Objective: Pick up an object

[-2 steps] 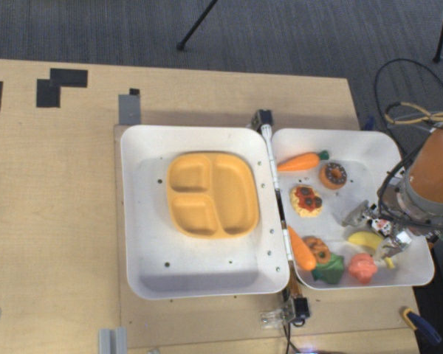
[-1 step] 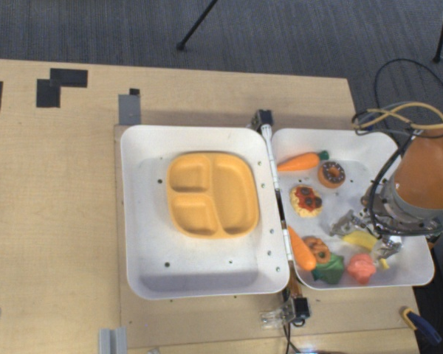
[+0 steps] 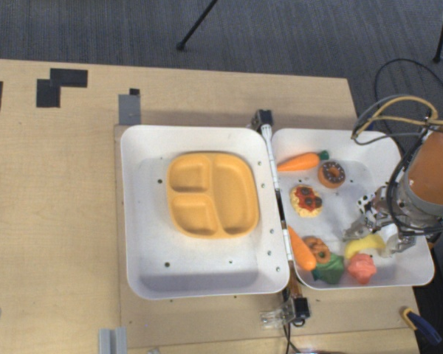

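The gripper (image 3: 374,229) hangs low in the right bin (image 3: 384,147) just above a yellow toy (image 3: 364,245), while a yellow tray (image 3: 210,194) sits in the left bin (image 3: 144,212).

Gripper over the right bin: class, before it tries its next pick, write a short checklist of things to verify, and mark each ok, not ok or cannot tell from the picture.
1. Gripper is over the right bin, beside the toys: ok.
2. A target lies close: the yellow toy sits just at the gripper: ok.
3. A toy is seen between its fingers: cannot tell.
4. Target has free space: the pink toy touches the yellow toy, so crowded: not ok.
5. Other toys lie apart: the carrot and the small pizza are well away: ok.
6. The yellow tray lies flat in the left bin: ok.
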`<state>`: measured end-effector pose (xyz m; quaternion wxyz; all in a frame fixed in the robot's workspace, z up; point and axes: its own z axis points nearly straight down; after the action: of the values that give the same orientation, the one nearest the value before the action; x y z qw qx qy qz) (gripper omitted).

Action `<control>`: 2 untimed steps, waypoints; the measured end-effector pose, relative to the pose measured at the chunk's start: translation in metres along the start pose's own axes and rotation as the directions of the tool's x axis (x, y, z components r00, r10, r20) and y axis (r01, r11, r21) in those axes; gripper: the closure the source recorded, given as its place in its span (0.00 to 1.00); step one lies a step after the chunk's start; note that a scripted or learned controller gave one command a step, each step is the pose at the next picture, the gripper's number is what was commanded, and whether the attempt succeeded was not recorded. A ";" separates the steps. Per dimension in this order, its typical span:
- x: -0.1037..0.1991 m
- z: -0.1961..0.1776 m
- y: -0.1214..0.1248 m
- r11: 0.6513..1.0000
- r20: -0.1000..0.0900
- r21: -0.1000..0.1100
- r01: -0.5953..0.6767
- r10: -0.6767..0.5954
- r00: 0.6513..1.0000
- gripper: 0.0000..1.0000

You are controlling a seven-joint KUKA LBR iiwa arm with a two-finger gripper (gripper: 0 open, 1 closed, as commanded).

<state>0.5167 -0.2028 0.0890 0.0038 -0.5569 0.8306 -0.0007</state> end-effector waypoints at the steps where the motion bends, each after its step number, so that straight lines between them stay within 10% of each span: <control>1: -0.008 0.001 -0.025 0.951 -0.005 -0.007 0.309 -0.309 0.951 0.00; 2: -0.022 0.000 0.021 0.825 -0.010 0.007 0.565 -0.565 0.825 0.00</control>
<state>0.5053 -0.1743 0.0895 0.0031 -0.7775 0.6288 -0.0082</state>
